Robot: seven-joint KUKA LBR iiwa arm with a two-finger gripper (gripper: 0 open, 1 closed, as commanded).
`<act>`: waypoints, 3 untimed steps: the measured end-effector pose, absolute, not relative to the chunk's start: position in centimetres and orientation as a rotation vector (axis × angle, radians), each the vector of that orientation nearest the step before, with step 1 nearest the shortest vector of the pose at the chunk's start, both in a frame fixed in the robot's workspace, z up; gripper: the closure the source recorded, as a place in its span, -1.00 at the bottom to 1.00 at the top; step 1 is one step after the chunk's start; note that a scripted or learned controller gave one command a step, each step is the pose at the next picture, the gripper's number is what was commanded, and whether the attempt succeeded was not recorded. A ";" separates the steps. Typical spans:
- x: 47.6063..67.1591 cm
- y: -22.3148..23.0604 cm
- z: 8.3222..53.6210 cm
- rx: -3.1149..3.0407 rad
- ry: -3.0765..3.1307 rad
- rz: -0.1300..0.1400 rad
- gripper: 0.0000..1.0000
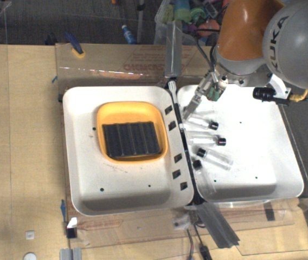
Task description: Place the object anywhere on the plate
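A yellow-orange plate lies in the left bin. A black ridged rectangular object rests flat on it, covering most of its middle. My gripper hangs over the right bin's near-left corner, close to the divider between the bins and pointing down-left. It is to the right of the plate, apart from it. Just below the gripper, several clear tubes with black caps lie loose on the right bin's floor.
The raised divider with black tabs runs between the bins. The arm's orange band and grey body loom over the right bin's far side. Colourful clutter sits beyond the bench.
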State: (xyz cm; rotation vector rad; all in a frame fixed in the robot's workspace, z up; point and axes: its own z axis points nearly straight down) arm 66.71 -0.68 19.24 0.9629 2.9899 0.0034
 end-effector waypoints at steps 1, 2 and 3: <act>65.9 -5.9 23.8 0.808 3.028 0.004 -1.00; 66.1 -3.8 23.8 0.461 3.100 0.004 -1.00; 65.3 -9.9 26.8 0.136 3.128 0.001 -1.00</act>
